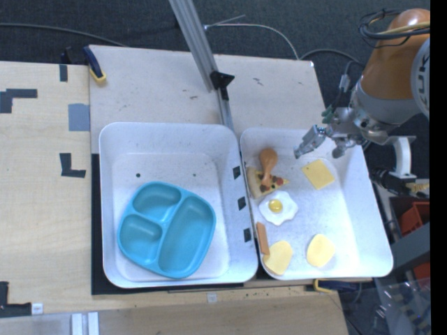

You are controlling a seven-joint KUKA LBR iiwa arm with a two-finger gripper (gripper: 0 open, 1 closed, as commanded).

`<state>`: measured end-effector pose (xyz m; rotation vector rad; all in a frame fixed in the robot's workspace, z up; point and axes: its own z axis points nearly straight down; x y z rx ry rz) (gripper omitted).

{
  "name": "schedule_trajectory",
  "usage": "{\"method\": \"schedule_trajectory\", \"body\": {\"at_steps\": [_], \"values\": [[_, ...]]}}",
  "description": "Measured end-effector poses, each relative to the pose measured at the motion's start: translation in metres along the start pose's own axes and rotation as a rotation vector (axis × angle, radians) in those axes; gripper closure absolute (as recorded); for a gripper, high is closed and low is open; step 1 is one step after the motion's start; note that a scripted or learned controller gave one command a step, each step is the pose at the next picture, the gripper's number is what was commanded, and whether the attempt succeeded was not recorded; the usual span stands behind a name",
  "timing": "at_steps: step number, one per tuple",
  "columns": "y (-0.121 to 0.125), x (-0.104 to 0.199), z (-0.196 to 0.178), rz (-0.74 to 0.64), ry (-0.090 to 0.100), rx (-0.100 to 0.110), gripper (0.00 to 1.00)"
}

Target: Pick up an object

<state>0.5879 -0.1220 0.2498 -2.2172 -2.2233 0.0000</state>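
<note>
In the right bin (363,208) we see toy foods lying flat and apart: a yellow cheese square (319,174), a chicken drumstick (267,161), a fried egg (278,208), a sausage (262,238), and two yellow pieces (279,257) (320,250) near the front wall.

1. You are looking at a robotics lab: a plywood bench (42,187) with tape marks at left.
2. Two white bins (112,145) hold toy food (278,208).
3. Loose cables (279,37) cross dark carpet (300,5) at top.
</note>
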Motion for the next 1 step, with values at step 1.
{"method": "schedule_trajectory", "body": {"at_steps": [1], "values": [[0.0050, -0.0620, 0.1329, 0.005, -0.002, 0.008, 0.00]]}}
